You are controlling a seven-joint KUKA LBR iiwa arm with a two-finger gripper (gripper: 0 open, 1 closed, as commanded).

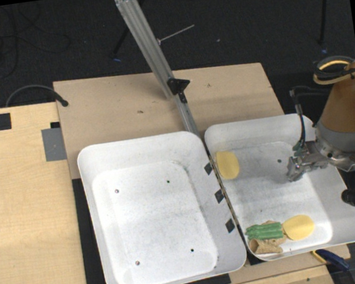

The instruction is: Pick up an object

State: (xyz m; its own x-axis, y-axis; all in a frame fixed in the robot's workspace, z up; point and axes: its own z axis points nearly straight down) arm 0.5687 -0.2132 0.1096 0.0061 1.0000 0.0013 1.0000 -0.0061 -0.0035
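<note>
In the right bin [262, 133], a yellow rounded object [227, 164] lies against the left wall. Near the front edge sit a green ridged object [265, 230], a tan piece [267, 245] below it, and a yellow disc [299, 226]. My gripper [295, 168] hangs low over the right side of this bin, well apart from all of these objects. Nothing is visible between its tips.
The left bin [152, 214] sits beside the right one, with black clips [219, 195] along the shared wall. A slanted metal rail [150, 49] rises behind the bins. The arm's orange band [342, 103] stands at the right edge.
</note>
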